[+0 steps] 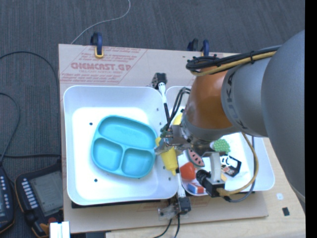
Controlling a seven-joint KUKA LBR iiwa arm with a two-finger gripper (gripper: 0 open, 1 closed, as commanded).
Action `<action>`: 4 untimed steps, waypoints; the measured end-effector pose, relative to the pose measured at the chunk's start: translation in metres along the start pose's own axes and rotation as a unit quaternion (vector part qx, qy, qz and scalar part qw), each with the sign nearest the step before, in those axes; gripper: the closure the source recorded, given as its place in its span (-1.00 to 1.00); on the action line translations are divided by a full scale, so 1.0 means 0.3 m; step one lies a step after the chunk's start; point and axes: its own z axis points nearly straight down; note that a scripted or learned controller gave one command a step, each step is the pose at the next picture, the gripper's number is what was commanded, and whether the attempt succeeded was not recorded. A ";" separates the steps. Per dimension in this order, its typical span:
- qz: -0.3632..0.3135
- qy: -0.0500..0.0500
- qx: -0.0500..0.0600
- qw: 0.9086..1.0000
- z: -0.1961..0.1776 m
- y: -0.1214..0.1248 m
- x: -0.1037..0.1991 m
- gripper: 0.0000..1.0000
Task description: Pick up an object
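— Yellow object [169, 160] on the wall between the two bins?
— Yes, just beside the gripper [171, 142], near the blue tray [124, 146] in the left bin [79, 103]. Jaws: cannot tell.

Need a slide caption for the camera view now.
Arm over the right bin of small items; blue tray in the left bin.

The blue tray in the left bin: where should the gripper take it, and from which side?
Probably at the raised outer rim of the blue tray, coming down from above. It lies flat in the left bin with its three compartments facing up, so only the thin rim gives two fingers something to close on. The rim facing the bin's open floor looks easiest, with bare space around it.
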 end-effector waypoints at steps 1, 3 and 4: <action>0.000 0.000 0.000 1.000 -0.033 0.002 -0.002 1.00; 0.000 0.000 0.000 1.000 -0.096 0.007 -0.002 1.00; -0.001 -0.001 0.000 1.000 -0.129 0.009 -0.002 1.00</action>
